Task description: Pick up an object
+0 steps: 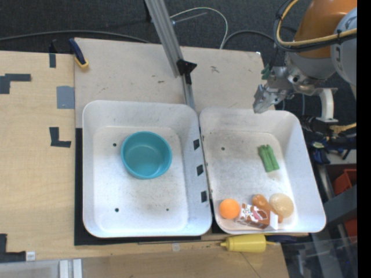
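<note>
Tool (262,102) hangs over the right bin's (301,133) far rim, its state too blurred to tell.

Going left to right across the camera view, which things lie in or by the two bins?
Blue clamp → teal bowl → orange ball → green block → gripper sits above the right bin's far rim, too close in line with the block to order against it.

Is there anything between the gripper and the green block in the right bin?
Nothing visible. The gripper hangs over the right bin's far rim; the green block lies alone on bare floor nearer the camera, apart from the cluster in the near corner.
</note>
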Robot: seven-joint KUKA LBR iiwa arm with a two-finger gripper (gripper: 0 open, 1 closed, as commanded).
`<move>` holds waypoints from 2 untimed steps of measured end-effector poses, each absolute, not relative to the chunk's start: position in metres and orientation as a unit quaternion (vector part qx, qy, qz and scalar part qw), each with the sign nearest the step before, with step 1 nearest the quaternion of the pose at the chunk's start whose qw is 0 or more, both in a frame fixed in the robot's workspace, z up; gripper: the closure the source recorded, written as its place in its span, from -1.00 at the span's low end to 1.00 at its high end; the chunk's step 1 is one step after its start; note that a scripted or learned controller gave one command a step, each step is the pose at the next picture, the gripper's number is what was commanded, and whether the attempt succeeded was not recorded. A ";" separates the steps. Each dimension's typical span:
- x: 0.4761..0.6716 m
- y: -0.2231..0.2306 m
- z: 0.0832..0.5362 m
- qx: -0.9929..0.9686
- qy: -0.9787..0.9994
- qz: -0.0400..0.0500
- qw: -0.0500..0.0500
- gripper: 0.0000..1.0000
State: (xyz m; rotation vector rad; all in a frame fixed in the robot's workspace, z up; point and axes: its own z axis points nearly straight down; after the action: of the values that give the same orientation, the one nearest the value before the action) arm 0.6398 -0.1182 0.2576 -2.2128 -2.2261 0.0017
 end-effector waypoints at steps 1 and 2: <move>0.643 -0.067 0.262 -0.705 -0.709 0.000 0.001 1.00; 0.644 -0.006 0.246 -0.704 -0.710 0.001 0.002 1.00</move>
State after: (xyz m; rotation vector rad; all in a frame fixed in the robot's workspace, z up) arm 0.6439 -0.0059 0.2462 -2.2109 -2.2273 0.0018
